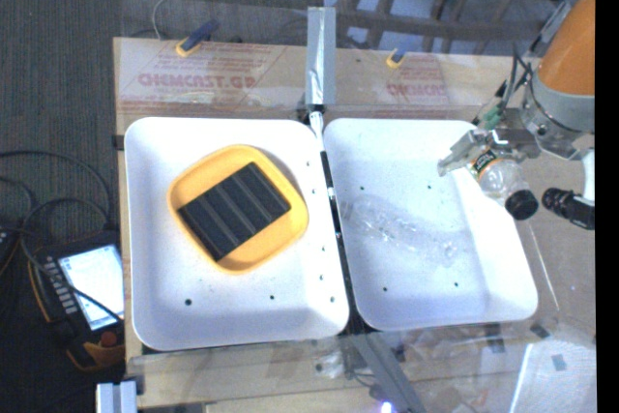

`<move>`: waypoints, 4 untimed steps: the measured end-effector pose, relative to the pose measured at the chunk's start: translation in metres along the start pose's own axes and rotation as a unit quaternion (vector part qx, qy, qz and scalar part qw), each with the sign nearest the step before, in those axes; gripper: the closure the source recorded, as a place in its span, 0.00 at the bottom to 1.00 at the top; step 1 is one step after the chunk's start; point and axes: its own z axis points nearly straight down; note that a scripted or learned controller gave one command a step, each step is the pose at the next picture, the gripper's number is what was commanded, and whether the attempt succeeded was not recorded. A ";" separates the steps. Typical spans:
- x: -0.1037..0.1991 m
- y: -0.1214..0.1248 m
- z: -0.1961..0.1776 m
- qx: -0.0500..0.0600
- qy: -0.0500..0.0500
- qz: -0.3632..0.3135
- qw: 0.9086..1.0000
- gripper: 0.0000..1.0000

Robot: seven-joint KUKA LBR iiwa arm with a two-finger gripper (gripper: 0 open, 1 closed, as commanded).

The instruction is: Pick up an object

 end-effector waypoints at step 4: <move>-0.033 0.042 0.145 -0.004 0.003 -0.069 0.998 0.00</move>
